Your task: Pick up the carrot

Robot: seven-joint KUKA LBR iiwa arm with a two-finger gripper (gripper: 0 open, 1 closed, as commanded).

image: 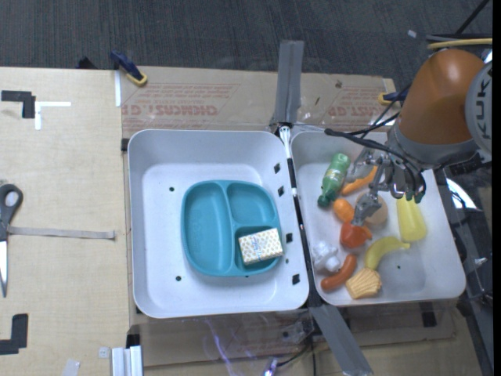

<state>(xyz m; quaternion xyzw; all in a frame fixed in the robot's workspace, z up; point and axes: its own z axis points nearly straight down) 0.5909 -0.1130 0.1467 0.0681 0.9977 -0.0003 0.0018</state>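
The carrot (358, 185) is a slim orange piece lying at a slant in the back half of the right bin (438, 284), just right of a green bottle (335, 175). My gripper (368, 207) hangs low over the middle of this bin, a little in front of and to the right of the carrot's right end. It sits close above a beige lump (379, 215) and a red piece (354, 236). The wrist hides part of the carrot's right end.
The right bin also holds an orange chunk (343, 210), a yellow piece (411, 219), a banana (383, 249), a sausage (338, 272), a ridged yellow item (363, 285) and a white bit (323, 251). The left bin (149, 210) bears a teal divided plate (211, 225) with a sponge (261, 246).
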